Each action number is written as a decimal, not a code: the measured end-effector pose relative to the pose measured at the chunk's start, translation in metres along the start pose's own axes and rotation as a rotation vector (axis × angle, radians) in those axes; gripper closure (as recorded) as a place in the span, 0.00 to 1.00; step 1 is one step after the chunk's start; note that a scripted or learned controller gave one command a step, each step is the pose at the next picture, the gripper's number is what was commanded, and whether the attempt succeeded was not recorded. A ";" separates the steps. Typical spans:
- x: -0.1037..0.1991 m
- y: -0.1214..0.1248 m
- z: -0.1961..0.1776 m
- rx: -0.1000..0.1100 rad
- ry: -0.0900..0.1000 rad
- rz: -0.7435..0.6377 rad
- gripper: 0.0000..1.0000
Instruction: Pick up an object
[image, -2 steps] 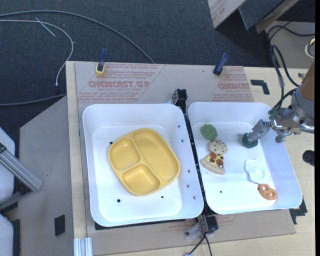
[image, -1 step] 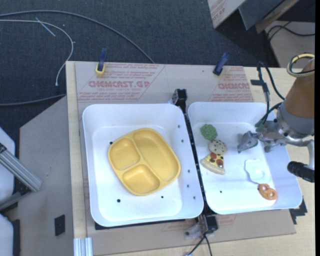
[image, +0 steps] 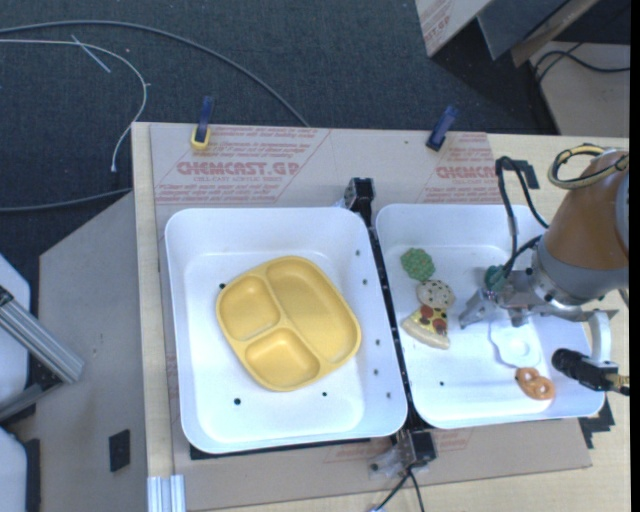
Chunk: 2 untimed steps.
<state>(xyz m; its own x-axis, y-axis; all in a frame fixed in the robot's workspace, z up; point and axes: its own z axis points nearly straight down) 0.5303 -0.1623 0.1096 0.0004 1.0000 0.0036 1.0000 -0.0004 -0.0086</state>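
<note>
The pincer (image: 478, 308) hangs low inside the right bin (image: 470, 225), reaching in from the arm's grey and orange wrist (image: 585, 240) on the far right. Its metal tips point toward the pizza slice toy (image: 428, 325), and whether they are spread or pressed together cannot be told from this angle; nothing is seen between them.

Taking the pizza slice toy as the landmark: it lies in the right bin just left of the pincer tips, near them but apart. Touching its upper edge is a pale speckled cookie-like toy (image: 435, 294). Farther up from the slice sits a green leafy toy (image: 418, 264). To the right of the slice, past the pincer, a white flat piece (image: 513, 349) lies on the bin floor, and lower right of that rests a small orange pretzel-shaped toy (image: 534, 382) near the bin's front rim.

Left of the pizza slice, across the divide between the bins, the left bin (image: 190, 300) holds a yellow three-compartment tray (image: 288, 321) lying flat and turned at an angle. Both bins sit on the cardboard-topped desk (image: 250, 165), with two blue clamps (image: 204, 118) at its far edge.
</note>
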 end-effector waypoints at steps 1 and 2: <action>0.000 0.003 -0.015 -0.010 -0.002 0.000 1.00; -0.003 -0.002 -0.060 -0.013 -0.005 -0.001 1.00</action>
<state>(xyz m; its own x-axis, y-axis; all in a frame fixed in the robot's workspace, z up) 0.5288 -0.1660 0.1700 -0.0002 1.0000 -0.0015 1.0000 0.0002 0.0049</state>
